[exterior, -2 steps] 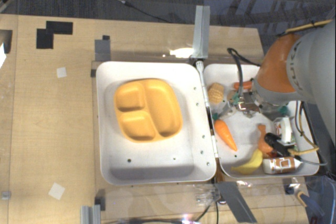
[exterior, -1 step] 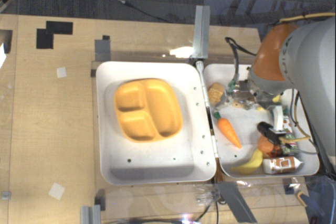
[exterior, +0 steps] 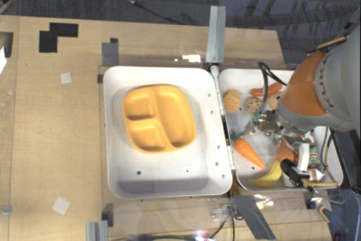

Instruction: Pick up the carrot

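Carrot (exterior: 249,153) just below gripper (exterior: 264,124)

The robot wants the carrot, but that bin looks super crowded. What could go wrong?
1. The carrot lies close to a banana, so the gripper might bump or grab the banana instead.
2. The carrot lies near the bin wall, which leaves little room on that side, so a grab could slip off.
3. Other toy foods crowd near the arm and could get knocked around.

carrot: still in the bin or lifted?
In the bin. The carrot lies flat on the floor of the right bin, next to the banana; the end effector sits just above it, not gripping it.
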Motion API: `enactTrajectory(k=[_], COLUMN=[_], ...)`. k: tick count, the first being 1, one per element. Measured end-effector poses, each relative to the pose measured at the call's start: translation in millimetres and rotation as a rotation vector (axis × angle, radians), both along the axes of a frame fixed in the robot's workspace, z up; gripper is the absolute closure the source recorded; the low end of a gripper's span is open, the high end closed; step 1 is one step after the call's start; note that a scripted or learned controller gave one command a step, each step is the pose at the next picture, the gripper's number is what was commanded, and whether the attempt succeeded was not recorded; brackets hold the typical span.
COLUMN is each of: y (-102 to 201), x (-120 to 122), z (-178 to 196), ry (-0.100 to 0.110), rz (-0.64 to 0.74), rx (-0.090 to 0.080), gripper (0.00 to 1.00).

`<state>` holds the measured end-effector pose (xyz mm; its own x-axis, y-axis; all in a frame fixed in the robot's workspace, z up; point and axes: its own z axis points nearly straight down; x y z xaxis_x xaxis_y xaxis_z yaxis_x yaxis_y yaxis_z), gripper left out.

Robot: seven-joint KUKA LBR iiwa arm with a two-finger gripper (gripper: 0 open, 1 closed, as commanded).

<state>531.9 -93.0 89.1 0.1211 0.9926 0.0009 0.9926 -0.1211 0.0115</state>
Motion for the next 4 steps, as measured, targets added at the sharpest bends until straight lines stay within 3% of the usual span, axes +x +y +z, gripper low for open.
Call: enactTrajectory(k=[1,2,3,4], y=[5.1,6.0,8.6,1.1], x=[-40.1,-36.8,-32.2,-44.3], z=[0.6,12.6,1.1,9.1], ry=[-0.005,-0.014,0.002,0.009], rz=[0.007,0.009,-0.132,-0.547], rx=[-0.001,-0.001,0.003,0.005], gripper=[0.0,1.0,1.0,1.0])
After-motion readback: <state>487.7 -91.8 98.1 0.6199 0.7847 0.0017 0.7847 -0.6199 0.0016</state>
